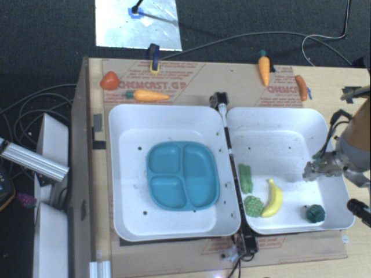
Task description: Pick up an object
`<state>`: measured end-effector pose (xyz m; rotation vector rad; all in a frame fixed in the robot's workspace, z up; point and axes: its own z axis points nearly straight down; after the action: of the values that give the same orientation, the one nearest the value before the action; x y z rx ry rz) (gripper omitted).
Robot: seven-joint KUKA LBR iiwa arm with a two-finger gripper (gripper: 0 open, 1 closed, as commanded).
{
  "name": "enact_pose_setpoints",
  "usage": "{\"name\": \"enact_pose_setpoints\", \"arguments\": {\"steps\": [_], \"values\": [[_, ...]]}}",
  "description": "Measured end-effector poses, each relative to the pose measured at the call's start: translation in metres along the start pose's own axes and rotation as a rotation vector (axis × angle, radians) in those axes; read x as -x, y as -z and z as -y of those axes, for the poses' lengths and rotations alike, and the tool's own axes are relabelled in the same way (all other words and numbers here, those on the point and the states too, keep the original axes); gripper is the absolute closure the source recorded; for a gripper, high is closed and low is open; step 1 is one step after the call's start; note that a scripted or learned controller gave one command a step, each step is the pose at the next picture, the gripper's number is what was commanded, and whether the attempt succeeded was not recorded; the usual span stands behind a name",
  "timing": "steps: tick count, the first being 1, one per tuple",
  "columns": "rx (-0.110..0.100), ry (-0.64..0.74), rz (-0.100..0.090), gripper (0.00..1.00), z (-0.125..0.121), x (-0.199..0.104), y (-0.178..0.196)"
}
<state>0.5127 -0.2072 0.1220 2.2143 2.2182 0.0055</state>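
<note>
Two bins: the left bin [124, 155] holds a blue tray [182, 175], the right bin [278, 129] a green stick [246, 178], broccoli [253, 205], banana [272, 198] and a dark green lump [315, 214]. Stick, broccoli and banana crowd together (likely to nudge apart or slip in a grab). At the right wall, the gripper [316, 169] carries nothing I can see; its opening I cannot tell.

- Grey arm [355, 146] with rounded body and an orange band at the top.
- Metallic grey gripper [313, 169].
- Dark cables loop alongside.
</note>
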Motion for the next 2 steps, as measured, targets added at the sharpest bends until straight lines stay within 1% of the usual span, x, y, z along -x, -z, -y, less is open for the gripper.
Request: {"name": "enact_pose_setpoints", "arguments": {"steps": [1, 2], "values": [[-0.003, 0.002, -0.001, 1.0, 0.002, -0.0424, 0.1067], [-0.005, 0.002, -0.002, 0.0, 0.0024, -0.0423, 0.1061]]}}
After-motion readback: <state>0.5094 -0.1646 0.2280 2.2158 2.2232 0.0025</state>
